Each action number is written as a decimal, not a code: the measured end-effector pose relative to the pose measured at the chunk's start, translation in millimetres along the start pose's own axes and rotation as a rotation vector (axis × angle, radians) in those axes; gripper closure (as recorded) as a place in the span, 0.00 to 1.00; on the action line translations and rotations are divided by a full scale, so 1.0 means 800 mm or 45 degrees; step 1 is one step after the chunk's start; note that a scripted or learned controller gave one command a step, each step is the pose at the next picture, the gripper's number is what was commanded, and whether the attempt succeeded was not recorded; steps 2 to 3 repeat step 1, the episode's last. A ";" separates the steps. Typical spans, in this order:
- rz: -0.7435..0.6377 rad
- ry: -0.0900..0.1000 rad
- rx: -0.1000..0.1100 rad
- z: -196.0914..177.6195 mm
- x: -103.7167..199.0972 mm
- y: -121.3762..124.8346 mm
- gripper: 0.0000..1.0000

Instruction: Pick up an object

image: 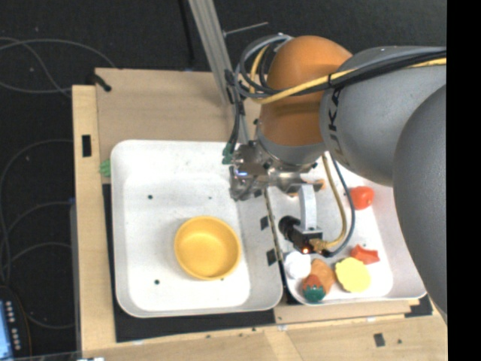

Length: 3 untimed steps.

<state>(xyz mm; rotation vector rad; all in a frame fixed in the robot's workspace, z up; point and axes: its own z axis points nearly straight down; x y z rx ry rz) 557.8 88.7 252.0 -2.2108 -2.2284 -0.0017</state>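
My gripper (243, 180) hangs over the right rim of the left bin (143, 201), close to the divide between the two bins. A yellow bowl (207, 247) stands upright in the left bin, below and to the left of the gripper and apart from it. The right bin (391, 277) holds a white ball (297, 264), an orange carrot-shaped piece (322, 273), a small green piece (313, 294), a yellow disc (353, 276) and two red-orange pieces (362, 196). The arm hides much of the right bin.
The big grey arm with its orange band (301, 89) covers the upper right. A metal bar (210, 28) slants up from behind the bins. A small green scrap (105, 168) lies at the left bin's outer left edge.
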 end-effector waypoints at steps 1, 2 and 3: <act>0.007 0.000 -0.001 0.000 -0.003 0.001 0.00; 0.007 0.000 -0.001 0.000 -0.003 0.001 0.00; 0.007 0.000 -0.001 0.000 -0.003 0.001 0.00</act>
